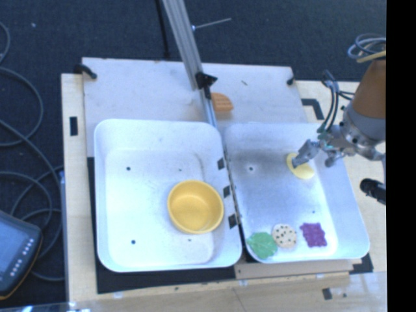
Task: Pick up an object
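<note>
My gripper [316, 158] hangs over the upper right part of the right bin [338, 200], its two fingers spread open with nothing between them. A small flat yellow piece [301, 169] lies on the bin floor just below and left of the left finger [304, 155], partly covered by it. Along the bin's front edge lie a green piece [262, 244], a round spotted cookie [284, 236] and a purple piece [314, 234]. A yellow bowl [195, 206] stands upright in the left bin [123, 174], toward its right side.
A slanted metal post [185, 41] comes down to the back edge between the bins. An orange object [221, 103] lies on the bench behind them. Cables and a tablet [16, 252] lie on the floor at left.
</note>
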Action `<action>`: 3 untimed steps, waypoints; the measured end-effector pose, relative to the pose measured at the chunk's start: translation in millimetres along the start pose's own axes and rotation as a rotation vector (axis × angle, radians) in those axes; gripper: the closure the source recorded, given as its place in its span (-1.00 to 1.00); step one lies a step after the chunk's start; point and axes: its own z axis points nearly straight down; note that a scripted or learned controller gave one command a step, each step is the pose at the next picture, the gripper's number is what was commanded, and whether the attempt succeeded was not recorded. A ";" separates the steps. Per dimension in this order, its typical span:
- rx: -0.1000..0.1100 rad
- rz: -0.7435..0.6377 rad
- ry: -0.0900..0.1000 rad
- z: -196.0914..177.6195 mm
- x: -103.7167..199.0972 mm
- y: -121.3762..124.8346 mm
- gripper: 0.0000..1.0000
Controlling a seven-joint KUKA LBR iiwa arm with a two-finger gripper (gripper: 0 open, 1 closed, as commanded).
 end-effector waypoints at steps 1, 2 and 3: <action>0.000 0.000 0.000 0.0 0.0 0.0 -1.00; 0.007 0.005 -0.002 60.6 -7.1 -5.3 -1.00; 0.003 0.006 -0.003 103.0 -8.6 -5.7 -1.00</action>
